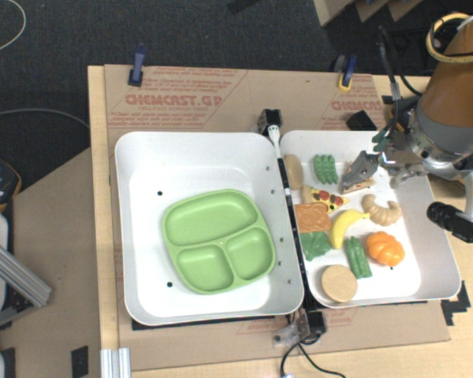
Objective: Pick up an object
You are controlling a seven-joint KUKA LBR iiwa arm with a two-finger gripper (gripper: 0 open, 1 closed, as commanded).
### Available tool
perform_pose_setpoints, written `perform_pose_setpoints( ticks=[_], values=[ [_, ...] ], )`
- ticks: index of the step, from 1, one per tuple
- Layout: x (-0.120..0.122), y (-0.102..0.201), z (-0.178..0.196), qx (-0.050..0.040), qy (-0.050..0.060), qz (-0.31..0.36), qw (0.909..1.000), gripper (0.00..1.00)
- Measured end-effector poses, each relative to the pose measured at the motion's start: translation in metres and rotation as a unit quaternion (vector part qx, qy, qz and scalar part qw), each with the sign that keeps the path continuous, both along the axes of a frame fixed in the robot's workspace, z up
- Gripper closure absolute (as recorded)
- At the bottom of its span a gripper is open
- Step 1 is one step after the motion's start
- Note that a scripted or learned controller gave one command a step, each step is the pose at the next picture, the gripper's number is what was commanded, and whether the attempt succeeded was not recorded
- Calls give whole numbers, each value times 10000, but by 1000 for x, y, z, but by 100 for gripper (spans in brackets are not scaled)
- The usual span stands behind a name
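Bench under a cardboard sheet (pixel 221 93) printed in red, with two white bins side by side on it. We note the left bin (pixel 134 211) holds a green divided plate (pixel 217 240), three compartments, lying flat near the middle.

The right bin (pixel 433 266) carries the toy food, all crowded toward its left half. From the far end toward the near end we count: a tan bread stick (pixel 292 172) along the left wall, a green ridged piece (pixel 325 168) just beside it, a small red and yellow item (pixel 325 198) too small for us to name, a brown toast slice (pixel 312 216), a yellow banana (pixel 345 226) touching the toast, a croissant (pixel 381 210) to the right of the banana, a dark green leafy piece (pixel 315 244), a green pod (pixel 358 257), an orange pumpkin (pixel 385 248) just beside the pod, and a round tan cookie (pixel 338 283) at the near end.

The arm (pixel 453 93) comes in from the right, orange band above a grey wrist. The gripper (pixel 361 172) hangs low over the far part of the right bin, between the ridged piece and the croissant. Its grey fingers look spread apart, pointing down and to the left. We see a sliver of something orange-brown at the fingertips but cannot tell whether it is gripped or merely lying beneath.

Two blue clamps (pixel 137 65) pin the cardboard at the far edge.
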State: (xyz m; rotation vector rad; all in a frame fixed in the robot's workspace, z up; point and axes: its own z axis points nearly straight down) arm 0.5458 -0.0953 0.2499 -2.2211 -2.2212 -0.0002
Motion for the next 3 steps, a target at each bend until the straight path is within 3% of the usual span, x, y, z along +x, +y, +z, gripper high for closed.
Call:
perform_pose_setpoints(
  ticks=[1,2,3],
  values=[
    [-63,37,-69,17,57,-1,10000,0],
    [-59,34,-55,-5,-16,-10,10000,100],
    [-68,147,-66,16,20,48,10000,100]
  ],
)
